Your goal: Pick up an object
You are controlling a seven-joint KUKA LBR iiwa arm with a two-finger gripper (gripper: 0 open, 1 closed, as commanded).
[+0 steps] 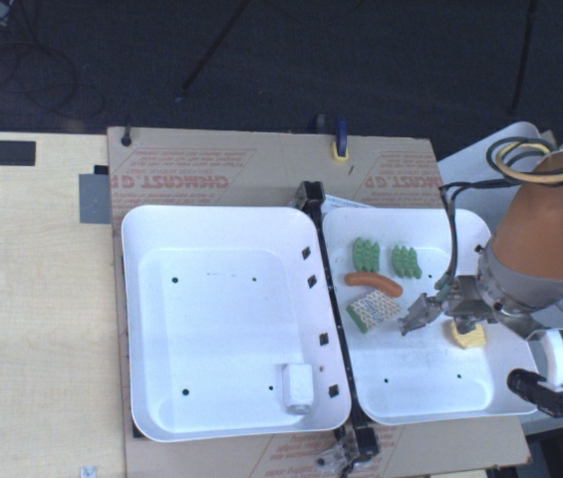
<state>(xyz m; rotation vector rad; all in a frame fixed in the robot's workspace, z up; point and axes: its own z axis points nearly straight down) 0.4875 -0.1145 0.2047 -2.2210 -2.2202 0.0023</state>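
The pincer (419, 317) hangs low over the right white plastic bin (430, 401); whether it grips anything cannot be told. Just left of it lies a pale, dotted rectangular block (374, 311), long axis tilted up to the right. Above that block rests an orange sausage-shaped piece (374, 284), long axis nearly level, dipping right. Farther up sit two green ridged pieces (366, 255) (406, 261), side by side. A yellow chunk (468, 337) lies right of the pincer. A small white box (298, 386) sits in the left white bin (151, 317).
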